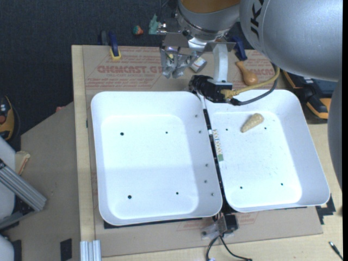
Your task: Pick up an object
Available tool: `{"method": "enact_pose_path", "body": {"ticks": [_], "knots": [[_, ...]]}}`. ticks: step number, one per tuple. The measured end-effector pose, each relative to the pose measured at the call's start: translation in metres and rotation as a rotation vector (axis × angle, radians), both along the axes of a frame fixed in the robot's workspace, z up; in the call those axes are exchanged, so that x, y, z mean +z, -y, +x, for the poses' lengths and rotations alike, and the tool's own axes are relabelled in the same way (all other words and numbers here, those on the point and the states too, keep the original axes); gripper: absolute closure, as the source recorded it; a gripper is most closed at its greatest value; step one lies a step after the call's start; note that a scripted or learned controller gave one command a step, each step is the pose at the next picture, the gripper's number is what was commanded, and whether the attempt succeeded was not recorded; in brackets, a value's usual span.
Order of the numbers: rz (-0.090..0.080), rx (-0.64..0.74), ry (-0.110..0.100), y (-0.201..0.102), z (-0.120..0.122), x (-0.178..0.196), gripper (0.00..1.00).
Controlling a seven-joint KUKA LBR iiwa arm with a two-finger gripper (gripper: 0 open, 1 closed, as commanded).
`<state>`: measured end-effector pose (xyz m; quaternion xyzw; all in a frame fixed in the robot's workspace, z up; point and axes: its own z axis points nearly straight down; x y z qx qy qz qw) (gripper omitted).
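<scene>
Across the bench (136, 64) you see the arm (293, 20) hanging high over the back edge, clear of both bins. Your left bin (109, 145) holds nothing to take; your right bin (304, 162) carries one small tan object (252, 122) near its back wall. Your pincer (175, 64) carries nothing; whether it is apart or together you cannot tell. Judged so, the whole pick remains: reach, descend, close, lift.
</scene>
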<state>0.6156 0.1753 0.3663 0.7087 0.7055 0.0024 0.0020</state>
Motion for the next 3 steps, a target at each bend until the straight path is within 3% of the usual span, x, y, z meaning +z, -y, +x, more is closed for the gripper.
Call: {"method": "enact_pose_path", "body": {"ticks": [1,2,3], "knots": [[-0.003,0.006,-0.016,-0.028,0.025,-0.09,1.0],[-0.003,-0.005,-0.003,0.072,-0.001,-0.031,1.0],[-0.005,-0.005,0.005,0.162,0.0,0.043,1.0]]}}
